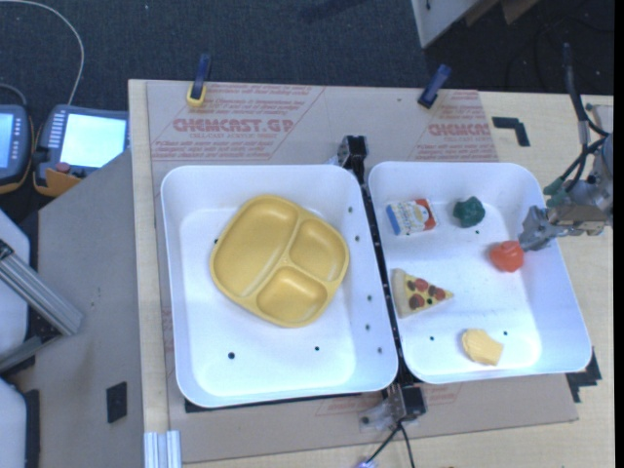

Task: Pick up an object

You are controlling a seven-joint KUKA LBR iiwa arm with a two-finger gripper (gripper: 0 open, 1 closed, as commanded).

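left bin [185, 291]: holds just the yellow divided plate [280, 258], sitting a bit toward the far side, nothing to grab there really

right bin [575, 330]: this is where the small stuff is. going left to right: a little carton [410, 216] at the far left, a pizza slice toy [419, 293] nearer, a yellow chunk [482, 346] near the front wall, a dark green lump [469, 211] at the far side, and a red-orange piece [505, 255] toward the right

gripper [536, 234]: reaches in over the right wall, tip right beside the red-orange piece, maybe touching it. too small and blurry to call its state, so cannot tell

step: looks like the approach / closing-in bit of a pick, with the red-orange piece as the likely target. it sits on the bin floor, not lifted

next move: i'd guess it needs to get squarely over that piece, drop around it, squeeze, then lift straight up. it's round-ish, so an off-centre pinch could just nudge it away
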